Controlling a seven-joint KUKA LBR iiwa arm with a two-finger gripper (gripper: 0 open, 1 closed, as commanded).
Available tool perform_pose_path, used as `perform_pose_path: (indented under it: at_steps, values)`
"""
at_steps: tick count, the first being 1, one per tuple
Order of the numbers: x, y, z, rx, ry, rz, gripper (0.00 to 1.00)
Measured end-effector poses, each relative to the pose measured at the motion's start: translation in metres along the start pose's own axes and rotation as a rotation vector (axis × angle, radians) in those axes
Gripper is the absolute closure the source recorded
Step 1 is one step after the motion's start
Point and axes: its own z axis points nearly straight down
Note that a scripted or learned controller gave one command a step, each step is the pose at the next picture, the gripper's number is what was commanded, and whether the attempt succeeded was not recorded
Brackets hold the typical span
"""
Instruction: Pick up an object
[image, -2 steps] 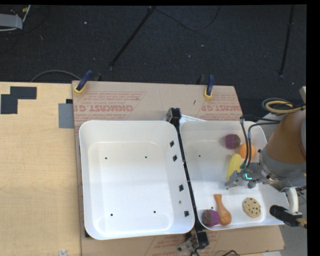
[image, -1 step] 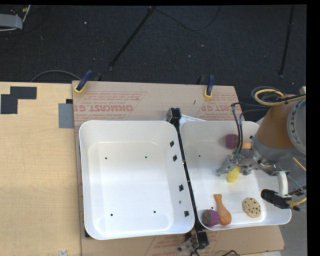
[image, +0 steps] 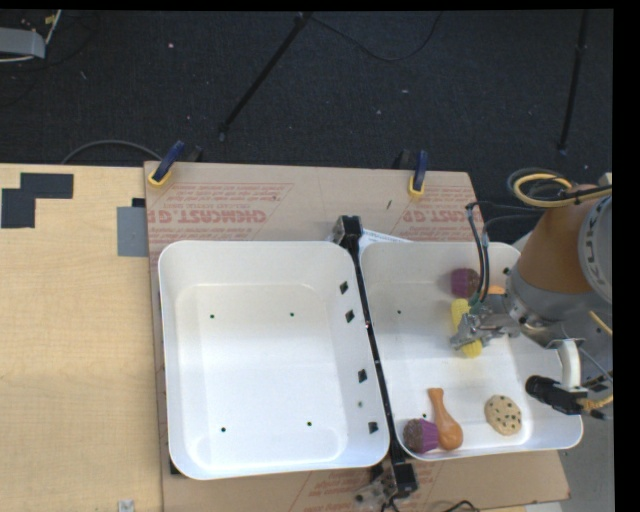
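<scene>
Gripper (image: 468, 338) is hanging low in the right white bin (image: 400, 290), directly over a small yellow plastic object (image: 462, 316) beside a purple round one (image: 463, 281); whether its grip is closed or released, I cannot tell.

Grey arm (image: 600, 250), orange band (image: 548, 255), black cable (image: 482, 255)

In the right bin (image: 400, 270) we see a purple ball (image: 463, 281), yellow piece (image: 462, 318), orange pin (image: 444, 415), purple cup (image: 422, 435), and speckled cookie (image: 503, 415).
</scene>
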Motion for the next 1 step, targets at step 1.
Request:
perform_pose_path:
  at_steps: [1]
  values:
    - [0.0729, 0.0149, 0.0085, -0.002, 0.000, -0.005, 1.00]
